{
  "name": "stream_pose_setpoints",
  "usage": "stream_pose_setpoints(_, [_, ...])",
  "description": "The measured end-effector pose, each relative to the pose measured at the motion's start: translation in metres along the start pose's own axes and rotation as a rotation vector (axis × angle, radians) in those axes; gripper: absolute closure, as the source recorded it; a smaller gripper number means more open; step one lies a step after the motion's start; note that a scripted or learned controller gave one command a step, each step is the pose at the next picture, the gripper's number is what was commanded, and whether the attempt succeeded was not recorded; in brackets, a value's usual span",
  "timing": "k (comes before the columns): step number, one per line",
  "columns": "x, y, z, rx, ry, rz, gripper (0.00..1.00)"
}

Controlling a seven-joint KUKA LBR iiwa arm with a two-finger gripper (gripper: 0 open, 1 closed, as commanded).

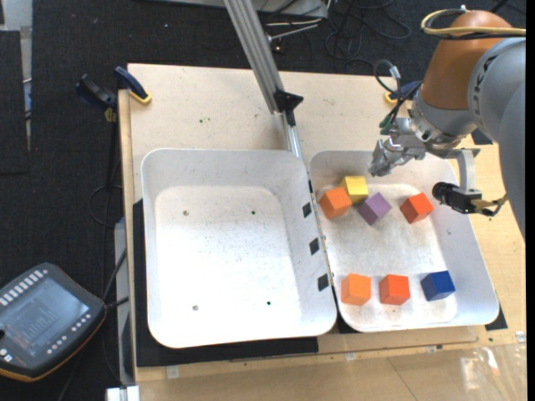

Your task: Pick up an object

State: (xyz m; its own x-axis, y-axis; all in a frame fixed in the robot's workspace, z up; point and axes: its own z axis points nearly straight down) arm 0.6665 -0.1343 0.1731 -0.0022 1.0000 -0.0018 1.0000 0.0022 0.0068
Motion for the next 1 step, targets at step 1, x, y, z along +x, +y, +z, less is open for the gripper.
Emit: stream_pose_setpoints(1, [-0.0025,-0.0067,-0.0594,-0.002,-0.001,0.002,1.00])
